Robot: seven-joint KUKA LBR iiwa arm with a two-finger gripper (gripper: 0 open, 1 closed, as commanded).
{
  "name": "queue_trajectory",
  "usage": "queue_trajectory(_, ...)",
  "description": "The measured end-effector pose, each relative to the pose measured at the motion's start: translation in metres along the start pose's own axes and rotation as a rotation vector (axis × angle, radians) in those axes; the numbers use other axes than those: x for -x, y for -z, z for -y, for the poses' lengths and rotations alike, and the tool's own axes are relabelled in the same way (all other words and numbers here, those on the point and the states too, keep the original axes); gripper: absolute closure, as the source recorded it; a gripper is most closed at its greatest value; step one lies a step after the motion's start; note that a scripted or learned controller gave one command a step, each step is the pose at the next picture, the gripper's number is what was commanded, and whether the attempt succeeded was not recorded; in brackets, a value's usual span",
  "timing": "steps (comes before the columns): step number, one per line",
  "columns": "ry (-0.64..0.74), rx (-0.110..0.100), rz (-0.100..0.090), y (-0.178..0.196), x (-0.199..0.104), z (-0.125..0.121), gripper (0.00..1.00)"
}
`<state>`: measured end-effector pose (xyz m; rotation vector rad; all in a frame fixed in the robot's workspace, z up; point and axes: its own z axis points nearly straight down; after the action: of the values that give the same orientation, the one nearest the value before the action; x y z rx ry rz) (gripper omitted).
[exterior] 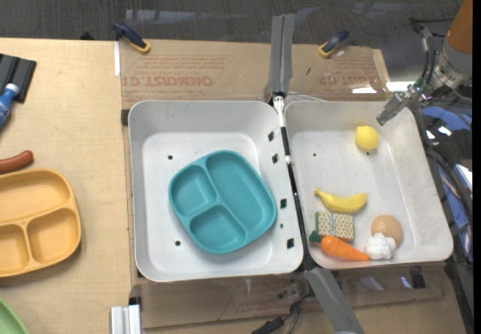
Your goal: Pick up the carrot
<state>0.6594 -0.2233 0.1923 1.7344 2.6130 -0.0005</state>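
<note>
The orange carrot (343, 248) with a green stem end lies along the front wall of the right bin (406, 174). It touches a small patterned box (334, 225) behind it and a white lumpy item (380, 247) at its right tip. My gripper (392, 110) hangs over the bin's back right corner, far behind the carrot and right of a lemon (367, 138). The arm comes in from the upper right.
A banana (342, 199) and a brown egg (387, 226) also lie in the right bin. The left bin (150, 174) holds a teal divided plate (222, 201). On the bench to the left are a yellow tray (34, 223) and a sausage (15, 161).
</note>
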Motion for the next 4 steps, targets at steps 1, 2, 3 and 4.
queue_trajectory(1,0.156,0.0,-0.002,0.084,-0.072,-0.031,0.0)
queue_trajectory(2,0.029,0.0,-0.001,0.228,-0.035,-0.001,0.0)
queue_trajectory(3,0.031,-0.002,0.001,0.235,-0.035,-0.002,1.0)
queue_trajectory(4,0.157,-0.003,-0.004,0.117,-0.056,-0.016,1.0)
